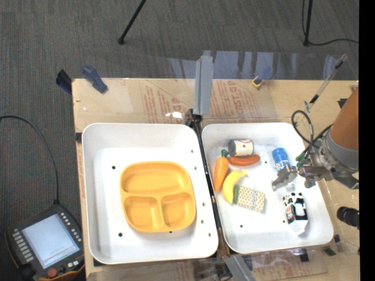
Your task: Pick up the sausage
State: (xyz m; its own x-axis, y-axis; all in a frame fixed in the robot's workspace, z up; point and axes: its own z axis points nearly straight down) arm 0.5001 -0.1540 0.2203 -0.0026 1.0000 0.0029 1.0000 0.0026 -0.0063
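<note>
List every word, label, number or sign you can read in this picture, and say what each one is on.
No text can be quoted with certainty.
Bench board: red printed lettering, too blurred to read.
Can: label too small to read.
Blue bottle: label unreadable.
Black and white packet: print too small.
Patterned packet: pattern, no legible words.
Handheld controller: screen and buttons unreadable.
Sausage: no marking seen.

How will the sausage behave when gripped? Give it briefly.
The sausage is a smooth, rounded cylinder, so it will probably roll or slip if nudged. It lies against the can, which may block one finger. It looks like a light toy.
</note>
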